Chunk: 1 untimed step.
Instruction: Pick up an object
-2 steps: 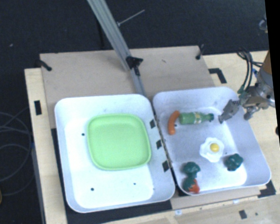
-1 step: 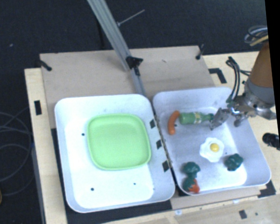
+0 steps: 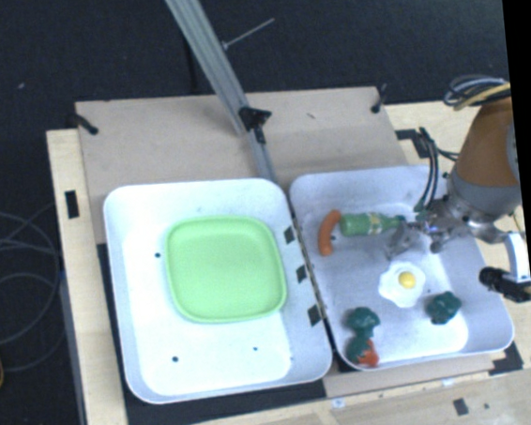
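Sausage (image 3: 326, 233), bottle (image 3: 369, 224), fried egg (image 3: 403, 285), 3 green toys (image 3: 360, 320), right bin (image 3: 486, 335)

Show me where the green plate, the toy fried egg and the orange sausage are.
green plate (image 3: 224, 268), camera view, middle of its flat face, left bin.
toy fried egg (image 3: 406, 281), camera view, on the yellow yolk, right bin.
orange sausage (image 3: 328, 231), camera view, middle of its body, right bin.

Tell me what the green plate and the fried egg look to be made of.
Green plate: probably plastic, with a matte to satin finish; the colour is one even pale green and the rounded, raised rim looks moulded.
Fried egg: likely a plastic or rubber toy; flat white with a solid yellow yolk, too uniform for real food. Which of the two, the view leaves open.
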### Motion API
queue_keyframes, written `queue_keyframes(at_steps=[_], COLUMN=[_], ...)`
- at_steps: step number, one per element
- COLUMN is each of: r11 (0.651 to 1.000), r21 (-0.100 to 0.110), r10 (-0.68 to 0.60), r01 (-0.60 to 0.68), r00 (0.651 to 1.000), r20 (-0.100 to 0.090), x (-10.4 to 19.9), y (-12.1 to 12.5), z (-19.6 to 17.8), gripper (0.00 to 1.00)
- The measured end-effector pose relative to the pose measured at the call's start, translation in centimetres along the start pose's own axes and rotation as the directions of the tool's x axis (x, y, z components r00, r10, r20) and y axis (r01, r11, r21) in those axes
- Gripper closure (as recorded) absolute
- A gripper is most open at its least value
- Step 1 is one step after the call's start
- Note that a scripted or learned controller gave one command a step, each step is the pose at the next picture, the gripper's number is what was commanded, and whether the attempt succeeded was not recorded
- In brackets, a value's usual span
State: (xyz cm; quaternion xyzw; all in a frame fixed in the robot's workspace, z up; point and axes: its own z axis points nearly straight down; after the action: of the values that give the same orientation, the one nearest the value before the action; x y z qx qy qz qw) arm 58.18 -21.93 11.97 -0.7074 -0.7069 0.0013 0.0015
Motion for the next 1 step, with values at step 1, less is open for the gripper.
queue_keyframes(at_steps=[1], r11=[1.000], r21=[-0.006], r10=[0.000], r01=[0.000], r00=[1.000], r20=[0.001], x=[-0.06], y=[0.14], z=[-1.37], gripper=[1.00])
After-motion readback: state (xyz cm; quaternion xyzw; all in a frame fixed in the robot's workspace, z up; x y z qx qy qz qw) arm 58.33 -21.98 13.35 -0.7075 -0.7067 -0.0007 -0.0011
